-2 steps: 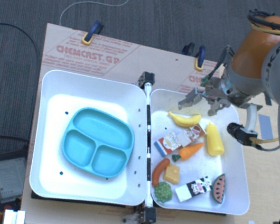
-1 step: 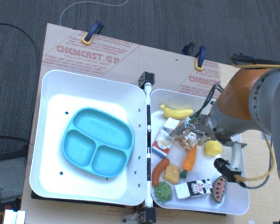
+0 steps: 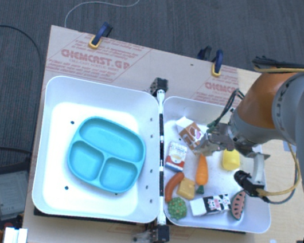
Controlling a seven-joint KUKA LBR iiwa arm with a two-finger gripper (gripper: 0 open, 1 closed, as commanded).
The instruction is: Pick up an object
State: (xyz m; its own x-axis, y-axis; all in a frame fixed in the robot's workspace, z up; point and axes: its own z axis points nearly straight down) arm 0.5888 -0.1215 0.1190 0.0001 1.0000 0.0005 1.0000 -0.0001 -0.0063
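- Right now the gripper is low over the right bin, at its upper middle, arm coming in from the right.
- Can't tell how far the pincer is spread or whether it has anything; the wrist hides the tips.
- Nearest candidate: the small brown-and-white packet, touching or just left of the gripper; contact unclear.
- Carrot lies just below the gripper, long axis roughly up-down in view, green end at the bottom.
- Yellow lemon-like piece is just beside the gripper, to its lower right.
- Red-and-white carton sits lower left, near the bin divider.
- Further down, well apart: chili, cheese cube, broccoli, black-and-white box, watermelon slice.
- Crowding is the likely snag: packet, carrot and lemon hem the gripper in, so closing may nudge a neighbour.
- Left bin holds a blue divided plate, out of the way.
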